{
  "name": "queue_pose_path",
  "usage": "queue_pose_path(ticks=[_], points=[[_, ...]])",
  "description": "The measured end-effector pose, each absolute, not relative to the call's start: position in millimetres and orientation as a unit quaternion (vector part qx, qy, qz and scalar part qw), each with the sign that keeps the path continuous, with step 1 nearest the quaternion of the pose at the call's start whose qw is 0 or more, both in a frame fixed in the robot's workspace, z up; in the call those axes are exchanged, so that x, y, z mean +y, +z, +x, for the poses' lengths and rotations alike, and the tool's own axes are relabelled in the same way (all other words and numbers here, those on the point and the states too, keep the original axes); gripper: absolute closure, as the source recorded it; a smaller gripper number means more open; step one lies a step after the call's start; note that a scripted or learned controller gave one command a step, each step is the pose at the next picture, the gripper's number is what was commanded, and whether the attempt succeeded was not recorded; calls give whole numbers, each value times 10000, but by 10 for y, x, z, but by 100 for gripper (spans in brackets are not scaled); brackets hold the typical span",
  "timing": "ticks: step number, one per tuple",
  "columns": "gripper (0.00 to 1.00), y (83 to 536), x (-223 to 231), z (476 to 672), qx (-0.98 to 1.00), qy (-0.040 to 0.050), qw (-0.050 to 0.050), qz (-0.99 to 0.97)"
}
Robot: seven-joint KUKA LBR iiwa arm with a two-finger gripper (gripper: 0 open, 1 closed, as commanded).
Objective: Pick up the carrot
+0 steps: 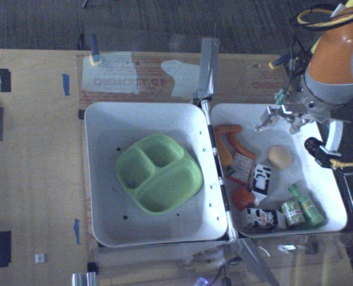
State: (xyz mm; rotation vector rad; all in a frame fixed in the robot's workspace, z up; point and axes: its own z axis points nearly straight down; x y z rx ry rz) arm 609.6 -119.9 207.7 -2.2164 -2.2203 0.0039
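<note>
The carrot (226, 148) is a long orange piece lying along the left wall of the right bin (337, 219), its upper end near the bin's back left corner. A second orange piece (241, 146) curves beside it. My gripper (281, 122) hangs over the back middle of the right bin, to the right of the carrot and well apart from it. Its two fingers are spread open and nothing sits between them.
The left bin (99, 159) holds a green divided plate (158, 173). Sharing the right bin are a tan round bun (279, 157), a black-and-white packet (261, 179), a red item (243, 197), a cow-print carton (260, 218), and green containers (300, 210).
</note>
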Motion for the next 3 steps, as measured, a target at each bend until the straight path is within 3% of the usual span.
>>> queue_pose_path(ticks=[1,2,3], points=[[0,1010,-1391,5750,-7361,-34,-50,-6768],[0,848,-1473,6237,-6626,1,-4,-7490],[100,953,-1473,6241,-6629,1,-11,-7487]])
